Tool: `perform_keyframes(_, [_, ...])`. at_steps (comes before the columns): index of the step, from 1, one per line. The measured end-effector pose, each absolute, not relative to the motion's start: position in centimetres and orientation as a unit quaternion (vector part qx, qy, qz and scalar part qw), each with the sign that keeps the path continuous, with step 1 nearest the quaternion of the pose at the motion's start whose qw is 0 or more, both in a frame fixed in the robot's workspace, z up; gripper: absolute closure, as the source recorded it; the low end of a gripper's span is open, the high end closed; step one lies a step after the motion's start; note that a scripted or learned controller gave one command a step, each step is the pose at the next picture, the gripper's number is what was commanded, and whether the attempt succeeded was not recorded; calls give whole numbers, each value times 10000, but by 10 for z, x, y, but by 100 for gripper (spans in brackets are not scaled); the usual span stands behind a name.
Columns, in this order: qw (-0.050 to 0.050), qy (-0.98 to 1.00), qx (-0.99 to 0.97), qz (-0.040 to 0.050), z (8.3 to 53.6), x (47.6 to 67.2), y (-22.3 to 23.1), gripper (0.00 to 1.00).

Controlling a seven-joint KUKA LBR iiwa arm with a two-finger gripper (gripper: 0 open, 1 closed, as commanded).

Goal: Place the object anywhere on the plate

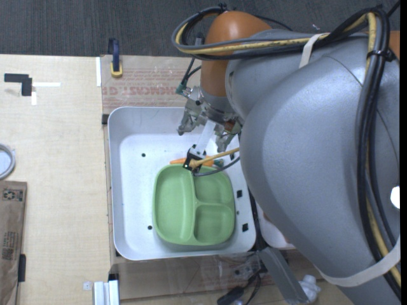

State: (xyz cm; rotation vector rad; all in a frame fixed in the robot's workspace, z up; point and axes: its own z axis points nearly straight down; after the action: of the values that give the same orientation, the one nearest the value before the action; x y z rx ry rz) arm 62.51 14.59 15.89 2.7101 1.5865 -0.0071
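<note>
A green plate [194,205] with three compartments lies in the near right part of a white bin [130,189]. My gripper [203,131] hangs over the bin's far side, just beyond the plate's far rim. A thin orange thing [179,162] lies at that far rim, below and slightly left of the gripper. It is too small for me to tell what it is, or whether it rests on the plate or on the bin floor beside it. I see nothing held by the gripper.
The grey arm [318,151] covers the right side of the view and the bin's right edge. Left of the bin is a pale bench top [51,157] with a metal ring [5,162] and a brown packet [11,230] at its left edge.
</note>
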Motion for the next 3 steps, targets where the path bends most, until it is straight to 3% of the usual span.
perform_keyframes(1, [5,4299,9028,-31,225,571,130,0])
perform_keyframes(2, [2,3385,9409,-40,149,525,197,0])
perform_keyframes(3, [-1,2060,9785,-40,130,476,122,0])
